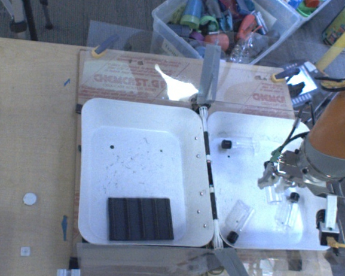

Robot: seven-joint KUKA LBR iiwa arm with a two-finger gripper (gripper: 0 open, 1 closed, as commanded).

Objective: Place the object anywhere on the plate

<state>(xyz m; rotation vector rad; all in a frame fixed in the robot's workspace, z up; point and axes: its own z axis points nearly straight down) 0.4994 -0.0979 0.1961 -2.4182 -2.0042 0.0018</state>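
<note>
A black ridged plate [140,219] lies flat in the front part of the left bin [95,127]. Three clear vials with black caps lie in the right bin [252,123]: one [239,145] near the back left, one [237,217] at the front left, and one [286,209] under the wrist. My gripper [271,184] hangs low over the middle of the right bin, just left of that third vial and well right of the plate. The arm's orange band [341,128] rises above it and hides the bin's right side.
A grey divider [208,173] separates the two bins. Behind the bench stands a clear tub of colourful toys [231,19]. A small white disc [30,199] lies on the wooden bench at far left. Cables and a black bracket [327,220] hang by the wrist.
</note>
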